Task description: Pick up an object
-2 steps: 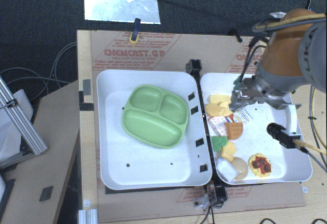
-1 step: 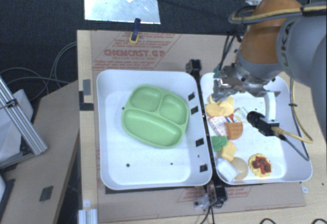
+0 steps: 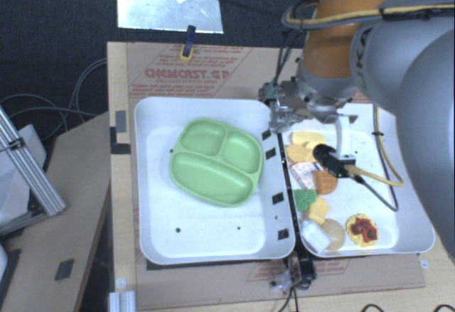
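Brown cardboard covers the tabletop (image 3: 213, 69), which carries two white bins side by side. The left bin (image 3: 153, 183) holds a green divided plate (image 3: 217, 161). The right bin (image 3: 399, 234) holds a cluster of small toy foods (image 3: 316, 210). The hand (image 3: 286, 110) is at the right bin's far left corner, and I cannot tell whether it is open or closed.

Single fixed camera, above bench (image 3: 206, 72), slanting down
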`<state>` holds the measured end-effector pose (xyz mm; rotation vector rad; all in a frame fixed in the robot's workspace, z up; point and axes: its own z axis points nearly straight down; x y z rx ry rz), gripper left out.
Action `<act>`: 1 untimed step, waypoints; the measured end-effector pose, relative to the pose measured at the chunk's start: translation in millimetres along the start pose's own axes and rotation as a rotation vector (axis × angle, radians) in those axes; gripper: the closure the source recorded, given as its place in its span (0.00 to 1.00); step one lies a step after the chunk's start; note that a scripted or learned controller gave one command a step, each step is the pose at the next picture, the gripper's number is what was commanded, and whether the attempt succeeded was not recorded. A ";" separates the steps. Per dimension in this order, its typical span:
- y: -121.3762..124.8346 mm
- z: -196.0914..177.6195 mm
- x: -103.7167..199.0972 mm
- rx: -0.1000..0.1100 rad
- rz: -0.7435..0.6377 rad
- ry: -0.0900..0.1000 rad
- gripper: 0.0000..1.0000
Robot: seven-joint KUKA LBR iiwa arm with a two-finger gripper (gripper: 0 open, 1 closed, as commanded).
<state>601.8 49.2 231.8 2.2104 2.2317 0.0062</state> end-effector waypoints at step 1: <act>32.1 15.2 38.5 0.000 0.002 -0.001 1.00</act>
